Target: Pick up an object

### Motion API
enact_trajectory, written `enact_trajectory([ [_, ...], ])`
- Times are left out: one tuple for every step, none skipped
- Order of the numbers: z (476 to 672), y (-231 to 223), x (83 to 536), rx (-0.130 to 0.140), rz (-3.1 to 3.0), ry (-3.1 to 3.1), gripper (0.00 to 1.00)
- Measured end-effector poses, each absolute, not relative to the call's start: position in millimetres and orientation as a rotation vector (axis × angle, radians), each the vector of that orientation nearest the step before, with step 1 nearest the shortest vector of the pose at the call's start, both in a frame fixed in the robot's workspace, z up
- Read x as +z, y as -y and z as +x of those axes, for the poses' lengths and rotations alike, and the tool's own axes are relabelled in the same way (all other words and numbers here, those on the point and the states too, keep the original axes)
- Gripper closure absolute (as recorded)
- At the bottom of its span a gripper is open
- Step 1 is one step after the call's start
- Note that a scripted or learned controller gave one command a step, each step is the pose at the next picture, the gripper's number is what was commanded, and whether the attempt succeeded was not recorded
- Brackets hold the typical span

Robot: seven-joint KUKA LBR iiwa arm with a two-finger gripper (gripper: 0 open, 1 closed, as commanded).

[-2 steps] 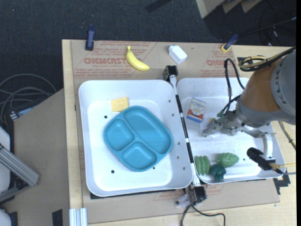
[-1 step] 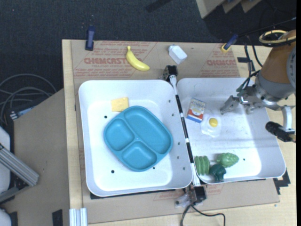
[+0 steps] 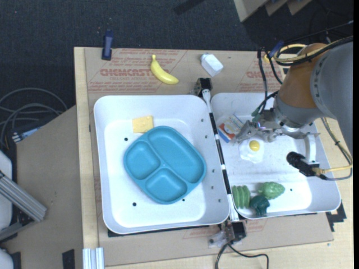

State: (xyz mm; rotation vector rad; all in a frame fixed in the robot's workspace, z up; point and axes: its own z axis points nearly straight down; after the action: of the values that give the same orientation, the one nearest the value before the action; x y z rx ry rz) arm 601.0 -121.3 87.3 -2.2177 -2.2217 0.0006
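Note:
My gripper point(image 3: 251, 130) hangs low over the upper left part of the right bin point(image 3: 320, 192), reaching in from the right. Just below it lies a fried egg toy point(image 3: 253, 149), white with a yellow yolk. A small red and blue item point(image 3: 226, 131) lies to the gripper's left, near the bin's wall. Along the bin's front lie a green ribbed piece point(image 3: 241, 195), a leafy green piece point(image 3: 273, 190) and a dark teal piece point(image 3: 261, 205). I see nothing held by the gripper.
The left bin point(image 3: 109, 150) holds a blue divided plate point(image 3: 163, 163) and a yellow square point(image 3: 142, 124) behind it. On the cardboard behind the bins lie a banana point(image 3: 162, 72), a white block point(image 3: 212, 64) and a blue item point(image 3: 107, 44).

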Motion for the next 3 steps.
enact_trajectory([
  [478.2, 172, 84, 0.003, -2.223, 2.218, 0.0],
  [586.1, 115, 85, -0.003, -2.219, 2.224, 0.0],
  [638.7, 103, 85, -0.001, -2.221, 2.224, 0.0],
])
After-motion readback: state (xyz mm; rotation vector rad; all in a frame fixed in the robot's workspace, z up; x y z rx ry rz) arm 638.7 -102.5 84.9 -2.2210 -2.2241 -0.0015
